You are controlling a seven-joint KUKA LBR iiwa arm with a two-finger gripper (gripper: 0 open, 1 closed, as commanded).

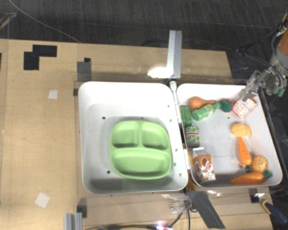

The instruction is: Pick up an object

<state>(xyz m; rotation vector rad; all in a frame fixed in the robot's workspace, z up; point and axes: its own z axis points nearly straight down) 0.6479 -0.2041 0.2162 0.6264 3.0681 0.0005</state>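
My gripper (250,91) hangs over the far right corner of the right bin (221,143), just above and beside a small red-and-white carton (244,108); nothing is visibly held in it. Several toy foods lie in that bin. A brown pear-shaped piece (200,102), a green bottle (204,112) and a small green piece (225,105) lie along the back. A yellow lump (240,129), an orange carrot (244,150), a second carrot (249,178) and a yellow knobbly piece (259,163) lie at the right.
The left bin (93,128) holds a green divided plate (140,149). A green box (186,115), a green can (192,136) and a printed carton (204,168) line the right bin's left wall. A metal post (174,51) stands behind the bins.
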